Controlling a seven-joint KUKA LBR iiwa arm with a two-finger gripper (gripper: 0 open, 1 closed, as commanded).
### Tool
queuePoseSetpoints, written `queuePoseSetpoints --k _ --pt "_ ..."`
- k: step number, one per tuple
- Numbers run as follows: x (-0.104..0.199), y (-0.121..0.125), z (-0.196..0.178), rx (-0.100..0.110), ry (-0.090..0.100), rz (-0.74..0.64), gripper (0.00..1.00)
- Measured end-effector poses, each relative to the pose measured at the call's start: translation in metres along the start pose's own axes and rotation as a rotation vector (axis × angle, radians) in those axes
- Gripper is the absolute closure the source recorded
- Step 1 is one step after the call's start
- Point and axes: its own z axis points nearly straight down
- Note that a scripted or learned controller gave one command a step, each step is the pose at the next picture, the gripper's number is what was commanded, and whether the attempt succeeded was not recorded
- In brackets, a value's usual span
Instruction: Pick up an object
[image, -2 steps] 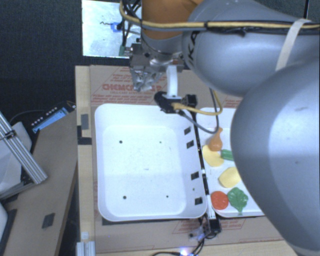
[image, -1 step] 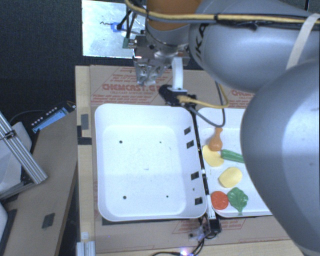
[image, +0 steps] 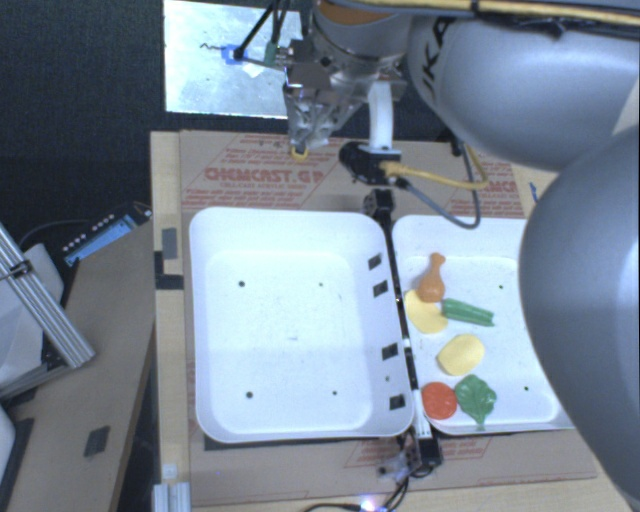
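Two white bins (image: 290, 400) sit side by side. Toy foods (image: 450, 340) lie in the right bin, well apart from the gripper (image: 305, 140). It hangs past the left bin's far edge, holding nothing; I cannot tell how wide it is.

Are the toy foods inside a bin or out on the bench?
Inside. The orange pear-shaped toy, green bean, two yellow pieces, red tomato and green leaf all lie within the right shallow white bin.

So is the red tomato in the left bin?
No, the red tomato lies in the right bin, beside a green leafy piece.
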Motion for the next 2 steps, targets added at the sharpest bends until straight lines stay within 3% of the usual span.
queuePoseSetpoints --k 2 --pt "-0.031 0.000 -0.033 0.002 -0.001 0.002 1.00"
